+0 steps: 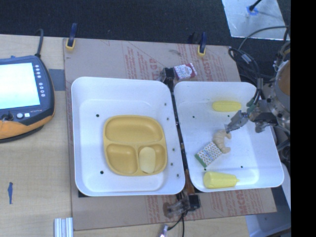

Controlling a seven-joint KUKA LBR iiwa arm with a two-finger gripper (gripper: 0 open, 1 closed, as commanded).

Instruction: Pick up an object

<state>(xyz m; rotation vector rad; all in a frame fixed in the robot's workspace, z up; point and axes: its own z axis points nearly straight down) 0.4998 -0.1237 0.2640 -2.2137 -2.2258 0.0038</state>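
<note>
Croissant-shaped toy (222, 140) lay mid right bin (197, 95), touching a patterned packet (209, 153). Claw (245, 121) hovered just beside it, fingers spread, nothing between them. Toy looked light, hard and smooth, likely slippery; pinching across its narrow middle seemed safest. Corn cob (226, 105) lay behind.

Teach pendant (22, 97) left of cardboard sheet (148, 63)

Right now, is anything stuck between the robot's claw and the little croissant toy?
No, nothing visible is in the way. The gripper hangs over the right bin, just up and right of the croissant, with bare white bin floor between them. The checkered packet lies on the croissant's far side.
</note>
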